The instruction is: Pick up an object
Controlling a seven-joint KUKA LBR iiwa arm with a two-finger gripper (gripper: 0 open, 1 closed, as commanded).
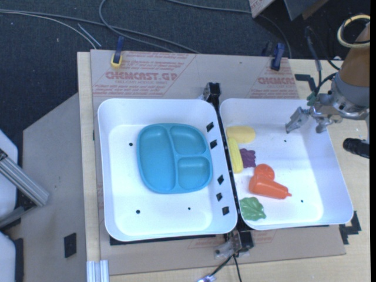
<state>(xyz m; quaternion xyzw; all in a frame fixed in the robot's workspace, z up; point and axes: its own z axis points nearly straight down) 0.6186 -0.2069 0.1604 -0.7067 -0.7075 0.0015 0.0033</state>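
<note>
In the right bin (329, 175), toward its left wall, I see a small heap of toy food. The carrot (268, 185) catches my eye first: orange-red, fat at its upper left end and tapering to a tip at the lower right, so its long axis runs slightly downhill across the frame, pointing right. Just above it lies a small bunch of purple grapes (248, 157), touching a yellow banana (235, 153) whose long axis runs nearly straight up and down along the bin wall. A second yellow piece (242, 134) sits at the banana's top, lying crosswise. Below the carrot, at the bin's lower left corner, rests a green leafy piece (252, 208).

The gripper (308, 120) hangs over the upper right part of the same bin, and I read its two fingers as spread apart with nothing between them. The carrot lies well apart from it, down and to the left.

In the left bin (117, 204) a blue divided plate (174, 157) lies flat near the middle.
</note>
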